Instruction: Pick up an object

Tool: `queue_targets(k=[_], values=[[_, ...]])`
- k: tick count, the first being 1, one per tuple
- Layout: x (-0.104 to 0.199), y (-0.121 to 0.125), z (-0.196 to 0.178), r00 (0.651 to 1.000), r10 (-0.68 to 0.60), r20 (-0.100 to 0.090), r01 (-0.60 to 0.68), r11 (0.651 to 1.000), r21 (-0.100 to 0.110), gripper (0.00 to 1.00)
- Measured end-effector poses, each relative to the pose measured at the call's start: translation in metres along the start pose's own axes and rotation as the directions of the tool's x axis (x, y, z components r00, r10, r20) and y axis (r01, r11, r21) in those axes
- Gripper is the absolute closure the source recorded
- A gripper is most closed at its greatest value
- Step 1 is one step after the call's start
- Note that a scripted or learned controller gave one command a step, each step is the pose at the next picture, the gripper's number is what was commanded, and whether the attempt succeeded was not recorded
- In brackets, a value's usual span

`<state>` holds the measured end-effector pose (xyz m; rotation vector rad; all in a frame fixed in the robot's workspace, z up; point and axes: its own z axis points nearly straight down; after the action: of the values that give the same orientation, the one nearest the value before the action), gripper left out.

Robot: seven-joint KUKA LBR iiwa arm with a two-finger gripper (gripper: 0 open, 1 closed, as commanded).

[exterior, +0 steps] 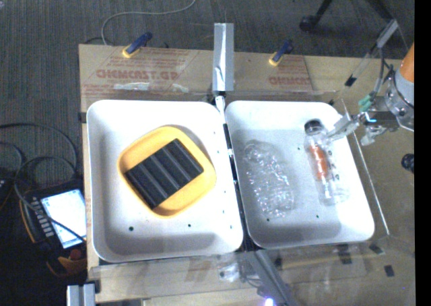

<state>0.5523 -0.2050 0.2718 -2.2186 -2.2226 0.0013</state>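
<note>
White bins sit mid-frame; a clear bottle point(322, 161) with an orange label lies in the right bin point(350, 227). At right frame edge, the pincer point(363, 123) hovers, its state indiscernible. Best approach: descend centred, spanning the bottle's width.

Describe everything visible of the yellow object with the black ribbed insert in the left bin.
The yellow object is a rounded-square, tray-like piece, apparently plastic, with a black insert on top crossed by parallel ridges. It lies flat on the floor of the left bin, near the middle, turned at a diagonal to the bin's walls. It looks intact. Nothing rests on it and it touches only the bin floor. Its underside is hidden.
</note>
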Motion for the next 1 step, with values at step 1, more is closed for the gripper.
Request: queue_targets(k=[1], values=[[-0.0186,0.0318,0.1003,0.994,-0.112,0.001,0.112,0.994,0.001,0.00]])
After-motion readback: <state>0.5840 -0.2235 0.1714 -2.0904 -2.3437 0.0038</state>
